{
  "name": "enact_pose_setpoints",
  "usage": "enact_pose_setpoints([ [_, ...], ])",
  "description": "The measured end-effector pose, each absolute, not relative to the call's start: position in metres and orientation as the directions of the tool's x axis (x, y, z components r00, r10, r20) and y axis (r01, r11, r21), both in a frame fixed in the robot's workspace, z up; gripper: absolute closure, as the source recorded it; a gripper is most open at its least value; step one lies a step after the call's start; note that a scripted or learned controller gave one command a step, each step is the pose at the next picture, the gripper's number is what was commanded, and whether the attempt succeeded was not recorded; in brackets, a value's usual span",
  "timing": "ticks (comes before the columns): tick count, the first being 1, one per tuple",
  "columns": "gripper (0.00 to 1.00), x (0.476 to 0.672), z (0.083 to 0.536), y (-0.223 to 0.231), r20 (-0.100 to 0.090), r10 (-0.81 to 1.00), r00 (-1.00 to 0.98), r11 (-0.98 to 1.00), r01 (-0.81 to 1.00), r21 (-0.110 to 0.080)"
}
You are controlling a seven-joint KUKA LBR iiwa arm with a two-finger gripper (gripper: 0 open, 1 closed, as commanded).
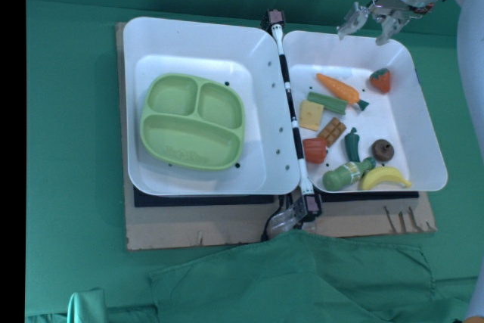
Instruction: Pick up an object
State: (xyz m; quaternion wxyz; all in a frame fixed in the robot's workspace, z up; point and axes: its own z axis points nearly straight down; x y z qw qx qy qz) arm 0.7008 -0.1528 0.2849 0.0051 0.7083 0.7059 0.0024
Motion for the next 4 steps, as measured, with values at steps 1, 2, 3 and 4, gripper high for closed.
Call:
enact_pose_setpoints([
  [1, 0.00, 0.7003, 0.2821, -0.1522, -0.004, 1.000, 0.003, -0.003, 1.000, 0.006],
  [2, 0.00, 0.7003, 0.2821, -0.1522, -0.004, 1.000, 0.003, -0.003, 1.000, 0.006],
  [3, 0.00, 0.7003, 0.2821, -0.1522, -0.004, 1.000, 0.003, -0.003, 1.000, 0.006],
  [4, 0.00, 0.7003, 0.2821, -0.1522, -0.004, 1.000, 0.003, -0.003, 1.000, 0.006],
])
